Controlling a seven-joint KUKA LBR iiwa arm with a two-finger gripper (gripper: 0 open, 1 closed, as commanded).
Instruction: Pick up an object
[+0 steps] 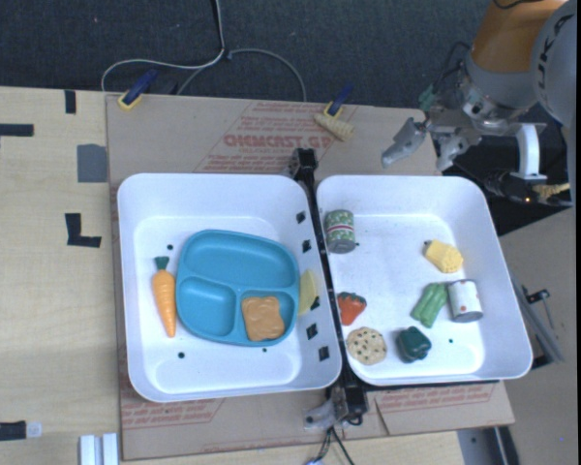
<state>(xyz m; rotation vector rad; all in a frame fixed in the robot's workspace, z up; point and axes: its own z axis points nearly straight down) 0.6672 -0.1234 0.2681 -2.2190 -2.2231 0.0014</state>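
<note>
Right bin [484, 260], lower right of the frame, holds the loose objects. A yellow corn piece [443, 256] lies near the bin's right wall, its long axis slanting from upper left to lower right. Below it a green vegetable [428, 303], elongated, leans from lower left to upper right, touching a small white-and-grey can [464, 299] lying on its side just to the right. A dark green pepper [413, 344] sits below these, and a round speckled cookie [366, 345] lies to its left near the bin's lower edge. A red strawberry [351, 306] rests above the cookie, close to the divider. A green-labelled can [340, 231] stands upright at the bin's upper left.

Left bin [136, 260], centre left of the frame, carries a blue divided plate [223, 279] with a slice of toast [262, 318] in its lower right compartment. An orange carrot [164, 301] lies left of the plate, long axis vertical in the frame, green top uppermost. A pale yellow piece [308, 292] sits against the bin's right wall.

The hand [428, 146] hangs at upper right, outside the bins above the right bin's upper edge, its fingers spread apart and nothing between them. Both bins sit on a cardboard sheet [261, 139] on the table [39, 260].
</note>
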